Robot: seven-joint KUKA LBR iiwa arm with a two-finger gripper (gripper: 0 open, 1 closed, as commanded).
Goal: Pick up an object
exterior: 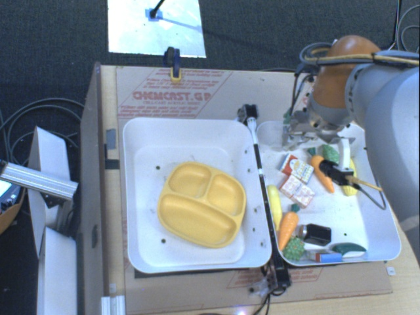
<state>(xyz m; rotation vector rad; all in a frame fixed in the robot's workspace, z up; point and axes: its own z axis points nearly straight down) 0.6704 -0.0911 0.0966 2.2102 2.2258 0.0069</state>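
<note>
Toys crowd the near end of the right bin (pixel 384 231): a blue and white marker (pixel 331 256) along the front wall, a small black box (pixel 317 233), a sprig of broccoli (pixel 294 249), and a carrot (pixel 287 226) lying beside a yellow corn cob (pixel 275 206) against the divider. Farther in sit two little red and white cartons (pixel 297 179), then a second carrot (pixel 322 173) and a banana (pixel 348 179). Beyond these the gripper (pixel 314 134) reaches down over the bin's far end, just past the second carrot and the cartons; whether it is spread or closed I cannot tell. In the left bin (pixel 141 195) a yellow divided plate (pixel 202 203) rests alone.
</note>
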